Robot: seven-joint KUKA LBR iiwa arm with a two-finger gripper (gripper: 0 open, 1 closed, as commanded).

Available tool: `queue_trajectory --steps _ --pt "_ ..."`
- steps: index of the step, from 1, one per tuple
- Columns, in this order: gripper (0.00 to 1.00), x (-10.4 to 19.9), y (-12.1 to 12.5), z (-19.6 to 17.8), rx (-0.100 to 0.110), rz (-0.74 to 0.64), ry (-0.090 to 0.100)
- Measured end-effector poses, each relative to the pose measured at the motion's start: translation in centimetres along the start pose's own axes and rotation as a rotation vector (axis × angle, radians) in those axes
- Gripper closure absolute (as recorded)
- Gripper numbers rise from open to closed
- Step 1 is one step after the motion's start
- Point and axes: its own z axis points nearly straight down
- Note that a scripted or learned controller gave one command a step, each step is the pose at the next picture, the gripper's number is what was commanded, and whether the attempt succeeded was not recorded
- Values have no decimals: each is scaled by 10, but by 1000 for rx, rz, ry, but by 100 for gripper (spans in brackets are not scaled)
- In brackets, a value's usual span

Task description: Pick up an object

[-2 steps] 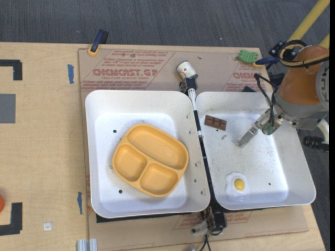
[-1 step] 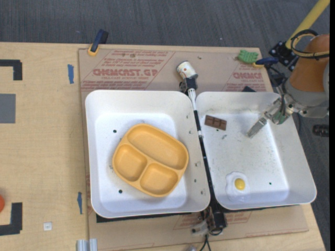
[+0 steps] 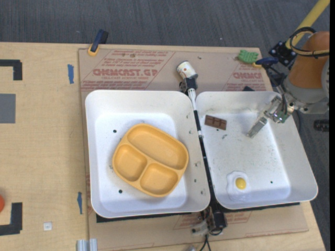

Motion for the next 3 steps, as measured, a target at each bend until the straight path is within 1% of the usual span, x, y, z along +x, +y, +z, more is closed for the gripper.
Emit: queue_trajectory --steps 1,2,3 --pt "0 96 -18 1 -10 302 -24" --pt "0 21 -6 -2 -11 224 -26" --pt "0 104 -6 1 -11 367 -23"
